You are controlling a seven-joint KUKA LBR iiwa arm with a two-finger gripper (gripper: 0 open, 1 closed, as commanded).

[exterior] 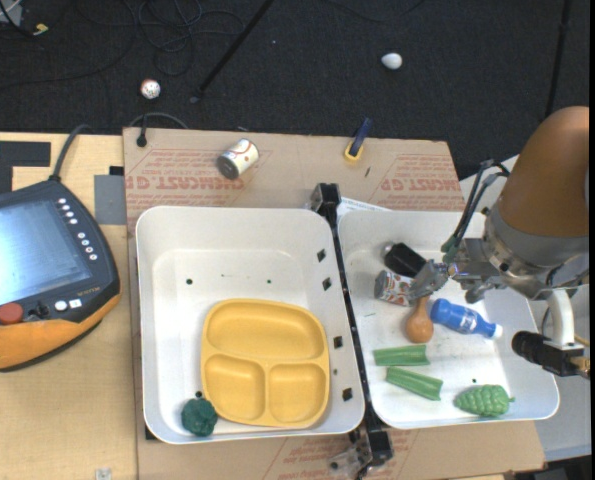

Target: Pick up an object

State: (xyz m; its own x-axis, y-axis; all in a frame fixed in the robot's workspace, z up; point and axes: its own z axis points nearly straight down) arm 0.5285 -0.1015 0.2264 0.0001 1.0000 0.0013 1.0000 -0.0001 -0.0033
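- The likeliest target, as I read it, is the cluster in the right bin [547,398]: a blue bottle [463,318] lying on its side, with a small brown pear-shaped piece [419,323] just beside its left end.
- The gripper [439,276] sits low over that cluster, just above and left of the bottle. I cannot tell whether its parts are spread or closed, and I see nothing clearly held.
- A crumpled can-like item [392,288] lies just left of the gripper, and a black object [404,259] is above it, both near enough to crowd a grasp.
- Further toward the front of the same bin lie two green sticks [407,368], roughly parallel, and a knobbly green toy [483,400] near the front right corner, apart from the cluster.
- The arm [542,193] leans in from the right, its orange band over the bin's far right side, which I judge puts the wrist directly above the crowded middle.
- The left bin [167,258] holds a yellow divided tray [265,360] and a dark green lump [199,416] at its front left corner; I'd guess it serves as the drop side.
- On the tabletop beyond, a small can [237,157] lies on the cardboard, and a teach pendant [37,268] rests at far left.
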